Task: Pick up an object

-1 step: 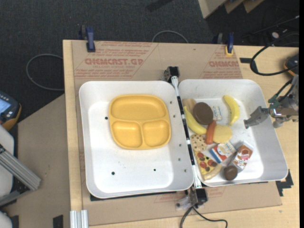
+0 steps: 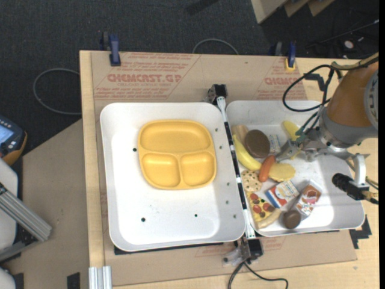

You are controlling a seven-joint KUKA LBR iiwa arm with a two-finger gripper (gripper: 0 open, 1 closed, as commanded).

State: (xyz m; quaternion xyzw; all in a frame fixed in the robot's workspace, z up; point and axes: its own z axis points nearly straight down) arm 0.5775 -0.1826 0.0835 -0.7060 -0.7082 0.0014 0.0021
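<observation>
Jaws [image 2: 295, 149] low inside right bin [image 2: 343, 218], at end of grey arm [image 2: 352, 110] with orange band. Opening of jaws: cannot tell, metal tips blurred against clutter. Nothing seen held.

Progress, as judged: pick not yet made. All toy items lying flat in right bin, none lifted. Left to do: settle on one item, close, raise clear.

Candidates, relative to jaws:
- Yellow potato-like lump [image 2: 281, 171] just below and left, near or touching; smooth, rounded plastic.
- Orange carrot piece [image 2: 266, 168] left of that, tapered, glossy.
- Small yellow piece [image 2: 290, 128] just above, curved.
- Brown round disc [image 2: 257, 142] further left, matte, cookie-like.
- Banana [image 2: 243, 152] beyond disc, along bin wall, long and curved.
- Carton [image 2: 281, 192] with red and blue print, below; boxy, flat-faced.
- Red packet [image 2: 308, 198] below and slightly right; beside it a dark round piece [image 2: 291, 220].
- Pizza slice [image 2: 262, 208] well below-left, flat wedge, spotted top.

Left bin [image 2: 120, 179] well apart to left: holds yellow divided tray [image 2: 177, 153], three compartments, smooth moulded plastic, soft rounded corners. Bins shallow, white, glossy. Table [image 2: 90, 161] of pale board with red printed lettering, blue clamps at far edge.

Likeliest target, by nearness: potato-like lump. Rounded, slick shape, prone to slip.
</observation>
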